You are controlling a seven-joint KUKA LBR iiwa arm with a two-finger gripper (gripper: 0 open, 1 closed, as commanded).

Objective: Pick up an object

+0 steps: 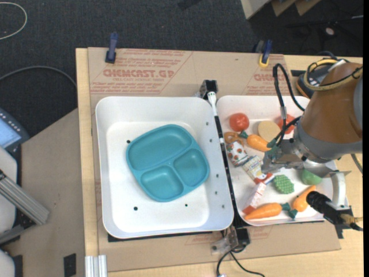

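Hanging over the right bin (239, 104), the gripper (275, 161) sits low among the toy food, but honestly I can't tell if it's got anything. Just below it there's a green bumpy piece (283, 184), with a tomato (238, 122) up top and a carrot (264, 211) near the front edge. The left bin (109, 154) has a teal divided plate (167, 162).

left bin (109, 154): divided plate (167, 161) inside | right bin (245, 101): toy foods (266, 210) inside

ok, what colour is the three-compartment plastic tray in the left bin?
Teal blue, the divided three-compartment plastic tray is plain and unpatterned; clear in the camera view.
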